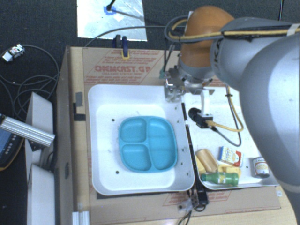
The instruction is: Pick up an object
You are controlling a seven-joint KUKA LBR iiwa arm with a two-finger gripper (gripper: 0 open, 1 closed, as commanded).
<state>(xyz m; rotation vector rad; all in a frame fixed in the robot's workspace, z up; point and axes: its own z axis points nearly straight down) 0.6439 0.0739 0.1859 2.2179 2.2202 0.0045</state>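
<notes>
Dark carpet (33, 27) surrounds the bench, with a pale sheet (93, 13) lying at the 12 o'clock edge of the view and loose black cables (28, 78) trailing at 9 o'clock. Brown cardboard (126, 67) printed with red lettering lines the bench top, and two shallow white bins sit on it side by side. At the middle of the left bin (101, 139) lies a light blue divided plate (147, 143), flat, with three compartments facing up.

From 3 o'clock the grey arm (262, 78) reaches in, its orange band (204, 29) above the wrist. The gripper (174, 92) hangs at about 12 o'clock from the plate, over the far rim where the two bins meet. How its tips stand cannot be told, since the spot is small and blurred, and nothing can be seen held there. It is well apart from the plate and from the objects in the other bin.

Toward 5 o'clock in the right bin (225, 121), a cluster of small things lies against the near wall: a tan cylinder (207, 160), perhaps a bread roll or a block, a green bottle (221, 177) lying on its side just beside it, a small red, white and blue box (230, 155) next to both, and a small can (260, 167) close to the arm's edge. A black clip-like part with a yellow cable (225, 128) hangs from the arm over this bin's far half.
</notes>
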